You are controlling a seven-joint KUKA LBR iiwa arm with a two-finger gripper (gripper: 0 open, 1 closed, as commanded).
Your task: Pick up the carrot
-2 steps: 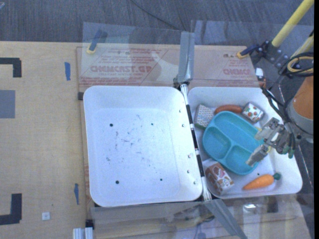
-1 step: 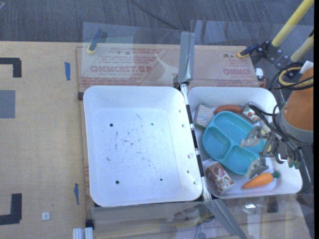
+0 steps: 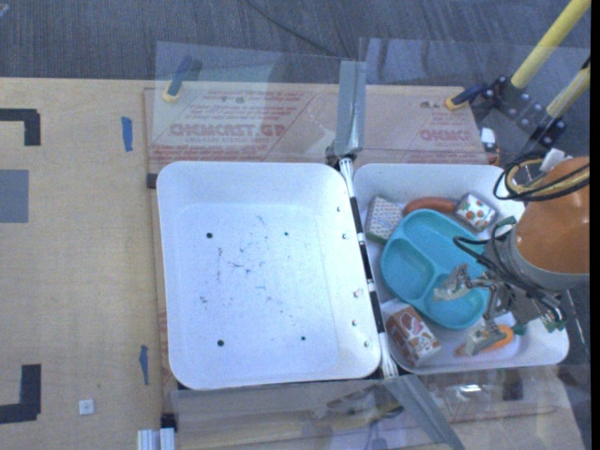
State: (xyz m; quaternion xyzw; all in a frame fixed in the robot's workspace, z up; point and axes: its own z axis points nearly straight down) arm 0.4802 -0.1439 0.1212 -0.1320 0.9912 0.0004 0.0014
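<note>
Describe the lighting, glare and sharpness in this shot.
Camera view: lighting is even and soft; the left bin shows no hard shadows. Faint glare streaks the clear panels behind the bins. The picture is slightly soft overall; the tool and carrot blur into clutter.

The arm (image 3: 561, 228) is cut off by the picture's right edge, and its orange band and wrist cover the right side of the right bin (image 3: 412, 172). The carrot (image 3: 491, 341) shows as a short orange piece near the bin's lower right corner, its upper part hidden under the gripper (image 3: 476, 309), whose fingers are too tangled with cables to read. An orange-red thing (image 3: 429, 204) is half hidden behind the blue dish (image 3: 427, 256).
</note>
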